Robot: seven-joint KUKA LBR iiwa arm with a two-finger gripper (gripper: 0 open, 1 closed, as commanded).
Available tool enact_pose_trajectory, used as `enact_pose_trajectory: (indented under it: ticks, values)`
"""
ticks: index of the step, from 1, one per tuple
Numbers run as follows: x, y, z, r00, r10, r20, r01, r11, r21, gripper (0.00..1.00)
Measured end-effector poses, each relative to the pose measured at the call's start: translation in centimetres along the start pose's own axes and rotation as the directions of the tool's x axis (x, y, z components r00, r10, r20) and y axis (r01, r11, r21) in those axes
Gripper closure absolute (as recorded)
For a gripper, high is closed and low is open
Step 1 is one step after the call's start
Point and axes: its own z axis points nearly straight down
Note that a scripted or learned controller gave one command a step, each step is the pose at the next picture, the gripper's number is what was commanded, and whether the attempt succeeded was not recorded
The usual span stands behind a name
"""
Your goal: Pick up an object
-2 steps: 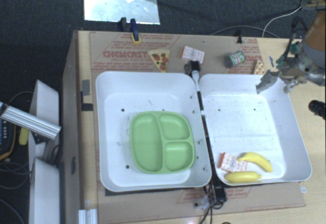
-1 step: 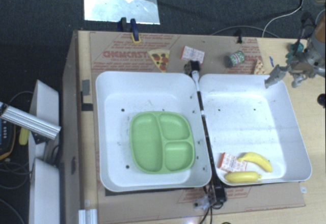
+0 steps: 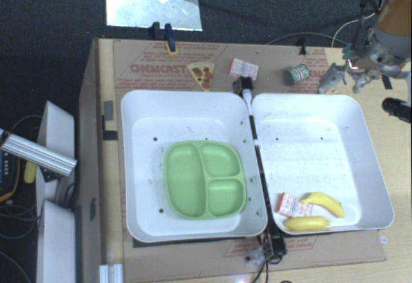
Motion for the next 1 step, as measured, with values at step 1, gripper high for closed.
enact_pose_trajectory:
  ticks: [1]
  values:
    - [-3.31,-4.57,-2.11,1.0,0.004,0.002,-0.004,1.0,0.001,0.0]
